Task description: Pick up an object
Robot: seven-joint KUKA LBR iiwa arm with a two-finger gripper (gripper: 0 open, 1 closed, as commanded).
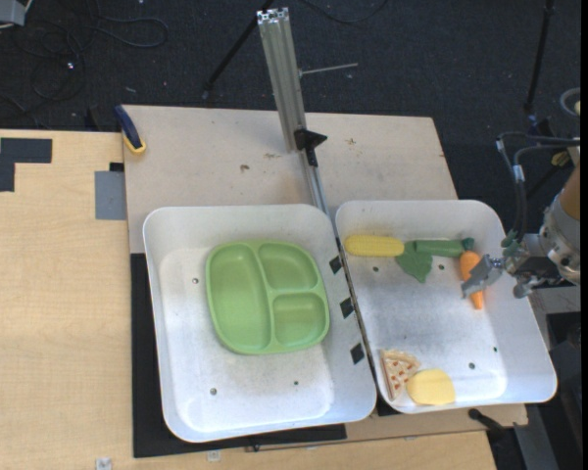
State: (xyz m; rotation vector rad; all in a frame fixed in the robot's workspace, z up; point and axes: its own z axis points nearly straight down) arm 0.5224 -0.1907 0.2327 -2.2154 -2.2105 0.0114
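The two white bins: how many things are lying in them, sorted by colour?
Green: 2, the divided plate in the left bin and the green toy in the right bin.
Yellow: 2, the corn cob and the yellow lump.
Orange: 1, the carrot.
Tan with red: 1, the waffle piece.
Total: 6.

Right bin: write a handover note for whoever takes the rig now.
Gripper: at the right bin's right side, right by the carrot; grip state unclear from this view.
Right bin: corn at top left, green piece beside it, carrot by the gripper, waffle and yellow piece at the bottom.
Left bin: green plate.
Done: nothing visibly lifted.
Left: pick up one object; the carrot looks the likely target.
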